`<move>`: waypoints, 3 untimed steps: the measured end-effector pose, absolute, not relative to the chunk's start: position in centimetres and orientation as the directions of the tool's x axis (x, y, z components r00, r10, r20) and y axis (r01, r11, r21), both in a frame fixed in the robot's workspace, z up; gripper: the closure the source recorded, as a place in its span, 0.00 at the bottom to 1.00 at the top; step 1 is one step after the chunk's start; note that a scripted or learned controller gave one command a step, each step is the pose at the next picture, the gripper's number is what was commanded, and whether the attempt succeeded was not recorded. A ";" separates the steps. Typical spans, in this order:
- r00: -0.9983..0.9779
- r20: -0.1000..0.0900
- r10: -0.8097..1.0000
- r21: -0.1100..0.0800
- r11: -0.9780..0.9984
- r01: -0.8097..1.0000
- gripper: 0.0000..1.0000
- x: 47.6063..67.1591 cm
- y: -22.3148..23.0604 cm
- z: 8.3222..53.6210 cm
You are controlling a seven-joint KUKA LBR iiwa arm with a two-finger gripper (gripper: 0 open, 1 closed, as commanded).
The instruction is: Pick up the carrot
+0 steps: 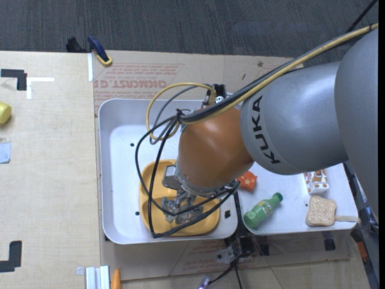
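Note:
My gripper (pixel 178 207) hangs low in the left bin (pixel 117 161), right over a yellow plate (pixel 151 212) near that bin's front wall. The orange wrist and looping black and yellow cables cover much of the plate and whatever lies under the gripper. A small orange-red thing (pixel 247 181) peeks out from under the arm at the left edge of the right bin (pixel 289 226). Whether it is the carrot is unclear.
The right bin holds a green bottle (pixel 262 211), a slice of toast (pixel 320 211) and a small white printed carton (pixel 316 181). The big grey arm covers the back of both bins. A yellow object (pixel 3 113) lies on the bench at far left.

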State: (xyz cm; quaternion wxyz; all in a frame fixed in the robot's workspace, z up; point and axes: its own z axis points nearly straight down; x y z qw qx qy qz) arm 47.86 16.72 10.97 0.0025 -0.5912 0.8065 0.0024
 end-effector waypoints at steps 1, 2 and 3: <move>-0.303 -0.010 -0.953 0.001 0.303 -0.953 1.00 47.9 16.8 11.9; -0.745 0.000 -0.667 0.001 0.745 -0.667 1.00 48.1 16.7 9.1; -0.967 -0.003 -0.254 0.000 0.967 -0.254 1.00 48.9 19.3 12.9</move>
